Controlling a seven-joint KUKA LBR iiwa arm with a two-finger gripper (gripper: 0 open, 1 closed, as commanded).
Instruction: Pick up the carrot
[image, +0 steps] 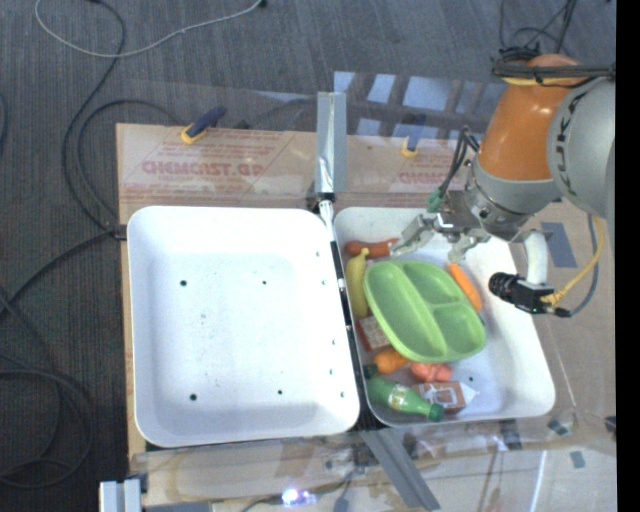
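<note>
The carrot is a slim orange piece lying in the right bin, against the right rim of a green divided plate. My gripper hangs over the far end of that bin, just above and left of the carrot's top end. Its fingers are spread open and there is nothing between them. One fingertip points toward the plate's far edge. The plate hides the carrot's left side.
Around the plate in the right bin lie a banana, a red-orange item, an orange piece, a green bottle and small packets. The left bin adjoins it. A black cable connector hangs near the carrot.
</note>
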